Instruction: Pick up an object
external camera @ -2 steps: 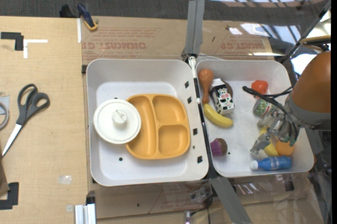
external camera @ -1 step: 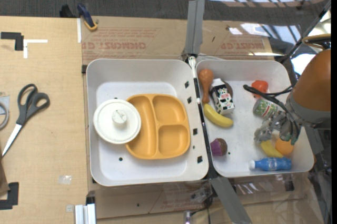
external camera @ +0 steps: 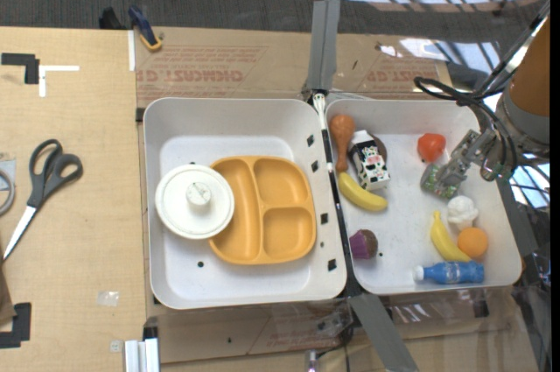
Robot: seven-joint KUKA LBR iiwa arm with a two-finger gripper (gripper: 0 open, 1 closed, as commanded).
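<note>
My pincer (external camera: 443,179) hangs low in the right bin (external camera: 398,272), my arm slanting down to it from the right, and whether it is wide or narrow I cannot tell. Just above it to the left lies a red tomato (external camera: 430,145), just below it a white object (external camera: 460,210); further below are a banana (external camera: 444,239) and an orange (external camera: 472,242).

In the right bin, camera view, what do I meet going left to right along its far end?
Carrot → small cow-print carton → red tomato-like ball → the hand, low over the bin floor.
</note>
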